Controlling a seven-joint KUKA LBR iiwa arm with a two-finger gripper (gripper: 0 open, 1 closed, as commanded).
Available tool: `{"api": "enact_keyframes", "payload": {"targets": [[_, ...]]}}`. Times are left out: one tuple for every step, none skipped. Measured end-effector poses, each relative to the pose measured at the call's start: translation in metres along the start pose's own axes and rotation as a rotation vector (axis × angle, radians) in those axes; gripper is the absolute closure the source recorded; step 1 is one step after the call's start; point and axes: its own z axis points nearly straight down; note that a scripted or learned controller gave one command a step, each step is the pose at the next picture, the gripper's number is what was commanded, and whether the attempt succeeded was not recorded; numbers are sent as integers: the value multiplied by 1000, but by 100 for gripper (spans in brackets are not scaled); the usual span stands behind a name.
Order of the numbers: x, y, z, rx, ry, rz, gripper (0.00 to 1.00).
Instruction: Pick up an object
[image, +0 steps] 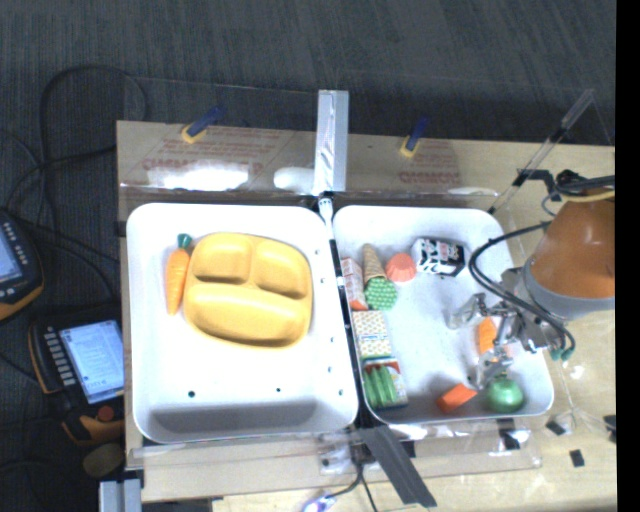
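The grey arm with its orange band reaches into the right-hand white bin (540, 300), and its two-finger gripper (490, 345) sits low over that bin's near right corner. A small orange piece (486, 333) appears to lie between the metal fingers (470, 315), but the view is too cluttered with cables and metal to be sure, so it cannot be told whether the hand is closed on it or merely hovering around it.

Just below the gripper lie a round green ball-like toy (505, 394) and, beside that, a small orange-red wedge (457, 397). Further off, toward the divider, stand a green-and-patterned carton (377, 355), a green dotted round piece (381, 294), a pink cap (401, 267) and a black-and-white block (437, 255). Well apart, in the left bin (145, 400), rest a yellow moulded plastic tray (248, 288) and an orange toy carrot (177, 278).

As a judgement, the approach looks done and the grasp is at hand or just made; the lift clear of the bin remains.
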Motion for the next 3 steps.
{"api": "enact_keyframes", "payload": {"targets": [[-2, 0, -10, 4, 0, -2, 100], [-33, -8, 0, -1, 12, -96, 100], [-35, -9, 1, 3, 5, -97, 0]]}}
